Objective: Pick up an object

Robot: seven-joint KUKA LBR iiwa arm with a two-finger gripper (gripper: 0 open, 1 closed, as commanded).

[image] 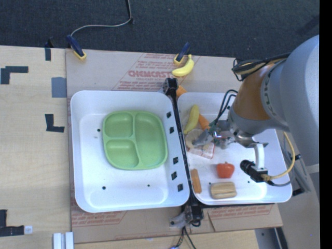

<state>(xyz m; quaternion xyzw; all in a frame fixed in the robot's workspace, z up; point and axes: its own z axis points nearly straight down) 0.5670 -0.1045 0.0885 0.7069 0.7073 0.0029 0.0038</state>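
Looking down on two bins. Left bin (pixel 85 191) holds green tray (pixel 135 139). My gripper (pixel 207 137) sits low in right bin (pixel 275 193), over clutter near divider; cannot tell its state. Banana (pixel 192 118) lies just above it, carrot (pixel 204 122) beside. Pale packet (pixel 203 150) just below gripper. Tomato (pixel 225 169) and bread roll (pixel 223 190) lie nearer front, sausage (pixel 195 181) by divider.

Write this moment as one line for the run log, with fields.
arm: over right bin | gripper: low by banana, grasp unconfirmed | left bin: green tray | untouched: tomato, bread roll
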